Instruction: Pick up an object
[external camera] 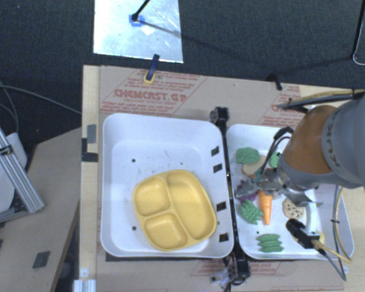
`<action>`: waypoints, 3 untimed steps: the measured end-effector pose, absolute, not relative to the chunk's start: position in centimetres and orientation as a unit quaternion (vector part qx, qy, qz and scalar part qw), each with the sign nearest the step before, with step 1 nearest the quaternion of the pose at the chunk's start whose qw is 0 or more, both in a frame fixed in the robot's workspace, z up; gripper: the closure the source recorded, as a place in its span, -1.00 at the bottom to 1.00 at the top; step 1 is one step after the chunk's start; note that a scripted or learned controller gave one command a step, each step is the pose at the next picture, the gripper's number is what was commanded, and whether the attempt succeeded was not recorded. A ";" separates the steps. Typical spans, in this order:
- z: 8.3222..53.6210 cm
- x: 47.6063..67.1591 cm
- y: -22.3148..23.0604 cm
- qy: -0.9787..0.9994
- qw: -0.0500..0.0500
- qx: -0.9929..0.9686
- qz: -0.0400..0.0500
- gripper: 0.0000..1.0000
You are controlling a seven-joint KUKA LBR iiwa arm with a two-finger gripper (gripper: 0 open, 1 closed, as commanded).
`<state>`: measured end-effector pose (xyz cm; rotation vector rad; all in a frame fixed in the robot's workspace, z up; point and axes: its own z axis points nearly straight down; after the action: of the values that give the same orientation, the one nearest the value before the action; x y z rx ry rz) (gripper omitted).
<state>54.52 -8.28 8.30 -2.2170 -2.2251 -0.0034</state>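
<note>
Arm over right bin, gripper low among the toy food.
Can't tell whether the fingers are spread or closed; they sit just beside the carrot, by its top end. Carrot lies mid-bin, pointing toward the near edge. Around it: green leaf at the far side, another green piece touching the carrot's left, pea pod nearer, cookie to its right. Left bin has a yellow tray.
</note>
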 end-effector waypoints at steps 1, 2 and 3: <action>9.7 54.6 -8.3 -0.708 -0.001 -0.706 -0.003 1.00; 19.0 57.0 -1.3 -0.711 -0.003 -0.703 -0.004 1.00; 23.4 56.4 3.6 -0.711 -0.001 -0.704 -0.003 1.00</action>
<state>56.41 3.57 23.41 -2.2119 -2.2340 -0.0087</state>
